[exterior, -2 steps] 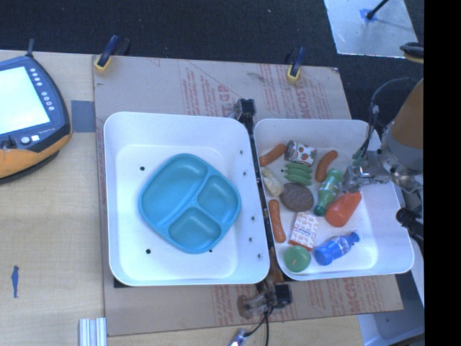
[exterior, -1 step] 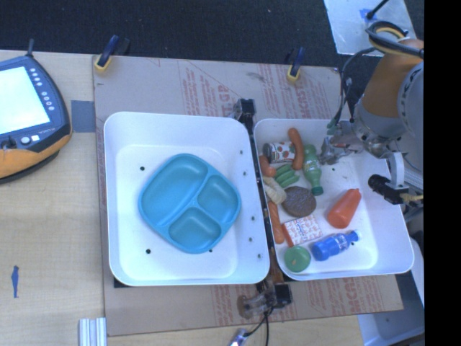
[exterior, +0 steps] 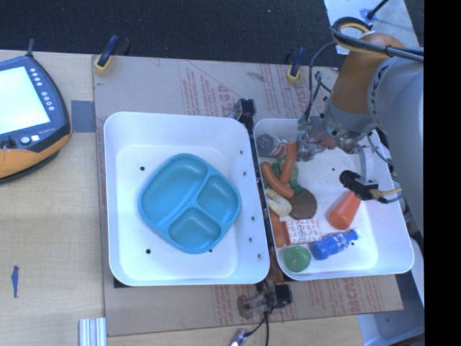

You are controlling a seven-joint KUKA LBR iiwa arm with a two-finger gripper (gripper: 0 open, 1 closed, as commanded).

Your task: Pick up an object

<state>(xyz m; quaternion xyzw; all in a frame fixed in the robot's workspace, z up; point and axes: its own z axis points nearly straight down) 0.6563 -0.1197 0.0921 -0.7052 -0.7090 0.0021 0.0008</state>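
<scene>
My gripper [exterior: 308, 148] hangs low over the far part of the right bin [exterior: 392, 254], just right of an upright orange sausage-shaped toy [exterior: 289, 161]. A second orange sausage [exterior: 276, 179] and a grey can [exterior: 267, 145] lie to its left by the bin's wall. Nearer the front are a pale lump [exterior: 279, 205], a brown disc [exterior: 303, 204], an orange bottle [exterior: 345, 209], a blue bottle [exterior: 333, 244], a green cup [exterior: 296, 257] and a red-and-white printed card [exterior: 302, 229]. I see nothing held by the gripper.
The left bin [exterior: 122, 143] holds a blue divided plate [exterior: 189, 202]. A control pendant with a screen [exterior: 25, 114] lies on the bench at far left. The grey arm [exterior: 374, 85] comes in over the right bin's far right corner.
</scene>
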